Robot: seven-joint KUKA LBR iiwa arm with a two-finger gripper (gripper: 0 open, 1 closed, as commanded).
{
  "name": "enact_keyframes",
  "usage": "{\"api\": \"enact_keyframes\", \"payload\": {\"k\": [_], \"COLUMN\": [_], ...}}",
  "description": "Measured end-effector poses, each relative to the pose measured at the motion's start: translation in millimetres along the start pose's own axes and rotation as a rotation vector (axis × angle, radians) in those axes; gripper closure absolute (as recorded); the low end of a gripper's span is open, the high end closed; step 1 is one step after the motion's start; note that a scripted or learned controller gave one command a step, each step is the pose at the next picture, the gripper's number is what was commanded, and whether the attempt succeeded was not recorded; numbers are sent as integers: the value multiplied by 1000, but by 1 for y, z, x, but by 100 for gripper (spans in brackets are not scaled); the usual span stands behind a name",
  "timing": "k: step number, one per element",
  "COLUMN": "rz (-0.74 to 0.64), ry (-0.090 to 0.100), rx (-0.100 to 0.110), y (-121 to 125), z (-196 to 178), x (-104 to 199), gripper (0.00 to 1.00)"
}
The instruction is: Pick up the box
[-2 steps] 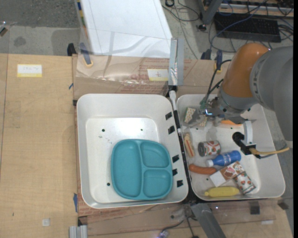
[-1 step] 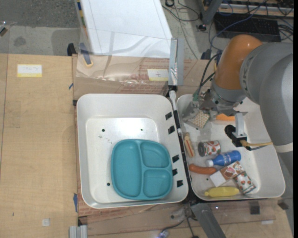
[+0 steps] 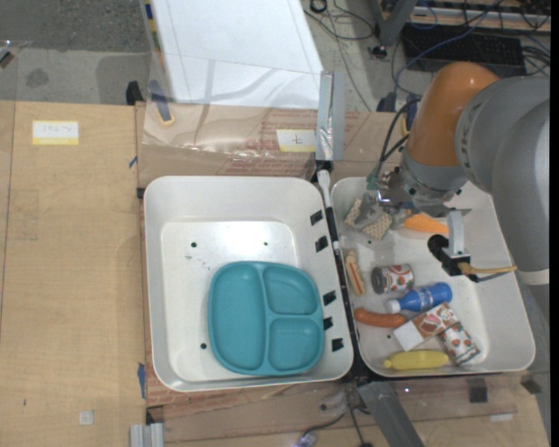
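The arm [image 3: 507,131] is bulky grey with a rounded orange band, apparently trailing thin cables near the wrist.

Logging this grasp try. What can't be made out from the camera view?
- Gripper: finger state hidden under the arm's wrist.
- Box: label too small to read; whether it touches the can is unclear.
- Right bin: upper right part covered by the arm.
- Items beneath the gripper: blurred, type unclear.

I work in a robotics lab. Behind my gripper [image 3: 377,202], loose black cables [image 3: 367,26] run over the floor by a black keyboard [image 3: 476,45]. Under me, two shallow white plastic bins [image 3: 166,262] sit on a taped plywood bench [image 3: 61,279] w/ a paper label [image 3: 56,132].
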State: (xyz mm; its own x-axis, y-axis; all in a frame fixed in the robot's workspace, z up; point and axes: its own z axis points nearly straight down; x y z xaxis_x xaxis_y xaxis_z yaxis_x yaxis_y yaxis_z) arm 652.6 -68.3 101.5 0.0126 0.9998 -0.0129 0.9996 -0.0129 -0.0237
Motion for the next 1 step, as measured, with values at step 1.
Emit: {"api": "enact_keyframes", "payload": {"k": [1], "rz": [167], "ry": [15], "rx": [-24], "y": [3], "z": [-92], "x": [76], "gripper": [100]}}
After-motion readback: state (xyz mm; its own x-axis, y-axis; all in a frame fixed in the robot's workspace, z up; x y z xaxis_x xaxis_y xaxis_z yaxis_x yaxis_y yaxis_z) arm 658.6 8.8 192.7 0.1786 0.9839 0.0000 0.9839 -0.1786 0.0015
